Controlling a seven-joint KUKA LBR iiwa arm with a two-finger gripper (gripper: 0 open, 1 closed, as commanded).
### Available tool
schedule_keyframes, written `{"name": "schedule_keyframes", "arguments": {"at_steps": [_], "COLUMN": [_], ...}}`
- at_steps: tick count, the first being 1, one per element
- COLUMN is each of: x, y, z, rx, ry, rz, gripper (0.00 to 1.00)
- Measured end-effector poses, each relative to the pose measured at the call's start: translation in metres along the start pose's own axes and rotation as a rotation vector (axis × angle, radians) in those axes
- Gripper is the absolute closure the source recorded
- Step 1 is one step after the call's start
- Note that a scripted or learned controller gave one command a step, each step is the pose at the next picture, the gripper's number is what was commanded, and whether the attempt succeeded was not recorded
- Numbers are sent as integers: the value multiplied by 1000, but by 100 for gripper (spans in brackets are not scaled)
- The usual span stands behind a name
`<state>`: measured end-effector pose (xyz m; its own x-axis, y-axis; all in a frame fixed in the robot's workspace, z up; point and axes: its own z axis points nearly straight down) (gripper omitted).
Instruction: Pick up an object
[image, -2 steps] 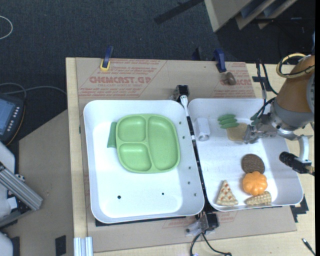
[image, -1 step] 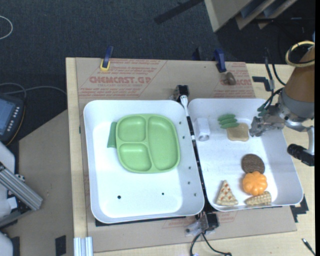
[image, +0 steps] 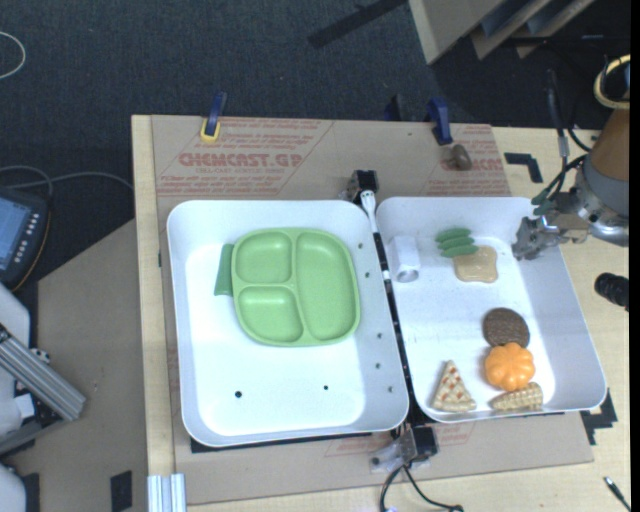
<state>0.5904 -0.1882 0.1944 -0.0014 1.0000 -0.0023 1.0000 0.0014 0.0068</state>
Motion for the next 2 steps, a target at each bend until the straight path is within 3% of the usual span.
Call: {"name": "schedule_keyframes", "arguments": {"at_steps": [1,2], "x": [0,57], "y": [1,-8], "z": [-33,-25], "rx": [1,9], "ry": [0,4], "rz": [0,-3], "gripper": [100,100]}}
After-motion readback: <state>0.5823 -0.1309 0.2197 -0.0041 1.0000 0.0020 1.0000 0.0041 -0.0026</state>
